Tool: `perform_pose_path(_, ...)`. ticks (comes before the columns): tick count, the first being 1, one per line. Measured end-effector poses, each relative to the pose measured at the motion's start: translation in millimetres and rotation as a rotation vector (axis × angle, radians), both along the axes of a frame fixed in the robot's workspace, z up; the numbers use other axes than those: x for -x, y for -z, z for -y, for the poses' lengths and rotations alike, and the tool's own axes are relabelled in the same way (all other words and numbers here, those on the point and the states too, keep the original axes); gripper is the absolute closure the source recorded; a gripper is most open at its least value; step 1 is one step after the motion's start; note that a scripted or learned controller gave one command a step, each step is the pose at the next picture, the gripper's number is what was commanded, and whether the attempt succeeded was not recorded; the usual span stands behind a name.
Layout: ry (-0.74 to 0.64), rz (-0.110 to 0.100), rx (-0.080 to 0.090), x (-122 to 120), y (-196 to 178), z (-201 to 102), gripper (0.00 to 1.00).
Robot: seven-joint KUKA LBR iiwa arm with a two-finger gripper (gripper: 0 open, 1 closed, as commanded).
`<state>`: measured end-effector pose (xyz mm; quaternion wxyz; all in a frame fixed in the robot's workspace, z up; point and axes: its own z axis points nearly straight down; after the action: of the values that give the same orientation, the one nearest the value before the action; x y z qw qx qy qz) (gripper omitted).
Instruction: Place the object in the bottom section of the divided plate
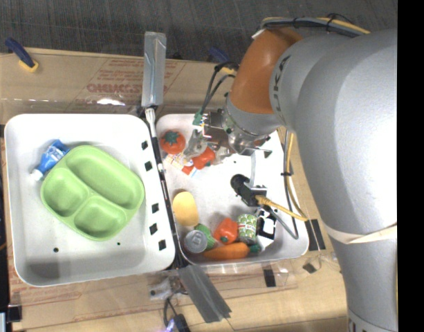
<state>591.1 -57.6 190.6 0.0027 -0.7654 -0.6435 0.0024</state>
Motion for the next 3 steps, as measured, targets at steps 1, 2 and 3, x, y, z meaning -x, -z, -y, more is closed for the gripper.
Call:
perform_pose_path(1,-0.048,-0.001,0.0,18,1,-88,1.0)
perform_pose_path(2,-0.2,0.001,0.0,45,34,-159,1.0)
perform_pose_path(3,-0.218,0.003,0.0,100,0,-247,1.0)
